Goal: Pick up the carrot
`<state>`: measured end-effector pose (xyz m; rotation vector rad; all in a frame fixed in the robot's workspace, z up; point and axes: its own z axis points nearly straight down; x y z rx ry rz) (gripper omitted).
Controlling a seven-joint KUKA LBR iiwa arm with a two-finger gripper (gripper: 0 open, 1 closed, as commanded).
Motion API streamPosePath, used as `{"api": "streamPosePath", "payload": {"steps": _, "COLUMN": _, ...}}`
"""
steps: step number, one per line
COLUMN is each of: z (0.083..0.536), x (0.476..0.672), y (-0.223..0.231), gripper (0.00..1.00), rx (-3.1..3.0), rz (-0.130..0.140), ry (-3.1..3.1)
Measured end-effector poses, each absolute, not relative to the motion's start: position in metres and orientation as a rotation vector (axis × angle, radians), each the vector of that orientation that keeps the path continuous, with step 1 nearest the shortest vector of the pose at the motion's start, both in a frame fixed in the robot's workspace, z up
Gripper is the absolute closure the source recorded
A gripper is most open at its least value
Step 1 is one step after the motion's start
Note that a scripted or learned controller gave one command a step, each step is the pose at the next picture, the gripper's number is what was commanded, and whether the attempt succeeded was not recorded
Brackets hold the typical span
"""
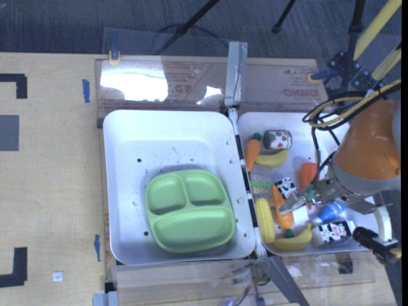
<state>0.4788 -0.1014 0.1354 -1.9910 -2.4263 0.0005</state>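
Room for moving is scarce in the right bin point(250, 121), where the toys crowd together against the divider wall it shares with the left bin point(121, 132). The left bin holds just a green divided plate point(189, 210) toward its near edge, with bare floor around it. In the right bin the carrot point(253, 152) lies at the far left beside a banana point(273, 159), an ear of corn point(263, 218) lies along the divider, and the gripper point(298, 203) sits low among the clutter; whether its fingers are apart or closed cannot be told.
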Motion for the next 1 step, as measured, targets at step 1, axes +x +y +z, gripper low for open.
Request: {"api": "streamPosePath", "payload": {"steps": 1, "z": 0.0877, "x": 0.4812, "y": -0.0994, "gripper": 0.0, "rx": -1.773, "rz": -0.002, "ry": -2.603}}
